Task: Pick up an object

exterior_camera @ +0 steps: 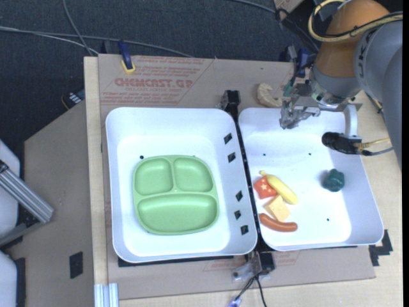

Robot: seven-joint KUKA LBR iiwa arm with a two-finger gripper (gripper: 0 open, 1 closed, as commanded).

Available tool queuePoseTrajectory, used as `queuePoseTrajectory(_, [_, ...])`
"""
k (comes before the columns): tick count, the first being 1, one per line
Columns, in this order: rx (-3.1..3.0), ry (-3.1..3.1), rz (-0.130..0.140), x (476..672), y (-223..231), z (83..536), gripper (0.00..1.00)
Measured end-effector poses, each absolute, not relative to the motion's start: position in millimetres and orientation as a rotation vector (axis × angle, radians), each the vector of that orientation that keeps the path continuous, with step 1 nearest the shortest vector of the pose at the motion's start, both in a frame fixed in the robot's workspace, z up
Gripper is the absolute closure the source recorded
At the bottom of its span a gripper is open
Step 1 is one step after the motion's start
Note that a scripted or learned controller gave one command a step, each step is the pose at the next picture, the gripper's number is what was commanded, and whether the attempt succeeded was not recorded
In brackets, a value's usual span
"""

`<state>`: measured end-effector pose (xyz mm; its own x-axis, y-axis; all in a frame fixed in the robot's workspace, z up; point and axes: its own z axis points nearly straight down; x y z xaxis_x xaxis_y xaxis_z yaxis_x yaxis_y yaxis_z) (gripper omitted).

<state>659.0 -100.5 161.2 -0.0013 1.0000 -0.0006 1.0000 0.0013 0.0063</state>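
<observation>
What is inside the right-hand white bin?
In the right white bin: a yellow banana, red strawberry piece, orange cheese wedge, red sausage and dark green lump. Whatever is under them is hidden.

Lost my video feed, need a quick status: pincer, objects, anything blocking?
Pincer over right bin's far edge, nothing between its fingers. Banana, cheese, sausage, green piece lying loose. No obstruction.

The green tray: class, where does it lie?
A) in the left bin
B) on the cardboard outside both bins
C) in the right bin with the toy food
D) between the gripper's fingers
A: the green tray lies flat on the floor of the left bin, while the toy food sits in the right bin.
</observation>
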Motion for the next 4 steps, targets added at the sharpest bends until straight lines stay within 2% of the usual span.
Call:
queuePoseTrajectory(1, [2.216,2.22,0.007,654.2,-93,220,1.0])
queuePoseTrajectory(2, [2.219,2.221,0.004,655.0,-92,241,1.0])
queuePoseTrajectory(4, [2.22,2.231,-0.002,620.5,11,218,1.0])
